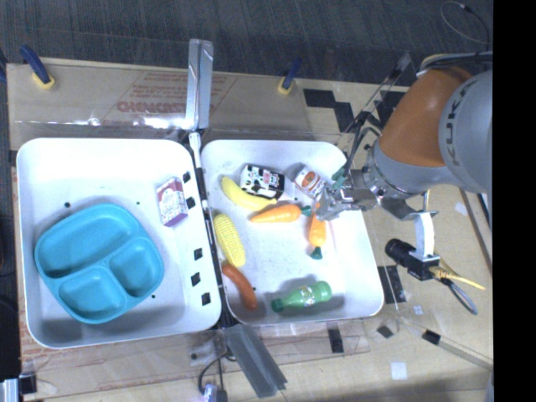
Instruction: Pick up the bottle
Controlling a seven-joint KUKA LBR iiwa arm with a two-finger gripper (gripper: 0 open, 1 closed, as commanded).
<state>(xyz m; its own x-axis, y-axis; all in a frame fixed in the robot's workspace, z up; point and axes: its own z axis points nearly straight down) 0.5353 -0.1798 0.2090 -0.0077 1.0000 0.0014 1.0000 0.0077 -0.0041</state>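
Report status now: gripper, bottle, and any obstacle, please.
Gripper above right bin's upper right part, near carrots. Green bottle lying by bin's near wall, untouched. Path to it looks clear.

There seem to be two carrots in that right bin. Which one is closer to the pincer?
The smaller carrot, standing lengthwise just below the pincer. The bigger carrot lies crosswise, further left.

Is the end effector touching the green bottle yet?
Apart. The camera view shows the end effector near the right bin's upper right, with bare white bin floor between it and the green bottle at the front wall.
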